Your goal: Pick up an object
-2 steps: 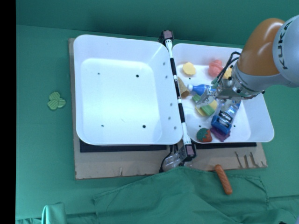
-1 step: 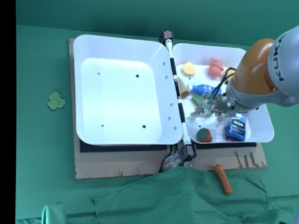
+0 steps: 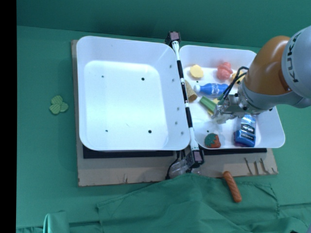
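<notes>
tool (image 3: pixel 219 116) just above green block (image 3: pixel 209 104), touching

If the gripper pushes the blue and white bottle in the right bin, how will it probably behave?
The blue and white bottle lies on its side in the right bin, so it will probably roll rather than slide when pushed across its length. Its rounded, glossy-looking body may slip between fingers. It looks like a small toy, so it is likely light, with the green piece close enough to block it.

I see a green clover-shaped toy (image 3: pixel 58 105) left of the bins on the green-clothed desk (image 3: pixel 43 154), and an orange sausage-shaped toy (image 3: pixel 232 186) on crumpled green fabric (image 3: pixel 194 205) below.
</notes>
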`<state>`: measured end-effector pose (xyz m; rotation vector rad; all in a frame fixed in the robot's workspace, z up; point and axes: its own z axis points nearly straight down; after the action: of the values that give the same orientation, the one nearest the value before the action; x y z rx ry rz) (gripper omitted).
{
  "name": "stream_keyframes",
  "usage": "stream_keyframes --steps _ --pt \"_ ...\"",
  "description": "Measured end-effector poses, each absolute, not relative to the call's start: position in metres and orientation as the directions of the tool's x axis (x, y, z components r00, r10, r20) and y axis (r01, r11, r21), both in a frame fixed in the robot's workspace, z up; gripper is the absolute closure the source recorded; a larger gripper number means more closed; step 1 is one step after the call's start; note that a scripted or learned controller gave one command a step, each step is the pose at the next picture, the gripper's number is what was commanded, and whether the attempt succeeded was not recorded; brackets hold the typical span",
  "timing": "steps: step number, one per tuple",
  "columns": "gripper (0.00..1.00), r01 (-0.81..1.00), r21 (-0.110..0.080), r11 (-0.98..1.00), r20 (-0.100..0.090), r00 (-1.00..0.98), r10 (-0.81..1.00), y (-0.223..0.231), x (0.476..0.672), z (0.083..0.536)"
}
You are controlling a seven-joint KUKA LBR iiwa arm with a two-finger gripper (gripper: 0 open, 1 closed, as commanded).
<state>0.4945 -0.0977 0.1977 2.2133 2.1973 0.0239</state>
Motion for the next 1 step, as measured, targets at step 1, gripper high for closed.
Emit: stream_keyframes --steps 1 --pt "0.0 1.0 0.025 -0.007 -0.005 0.007 1.0 -0.0976 0.4941 0.1969"
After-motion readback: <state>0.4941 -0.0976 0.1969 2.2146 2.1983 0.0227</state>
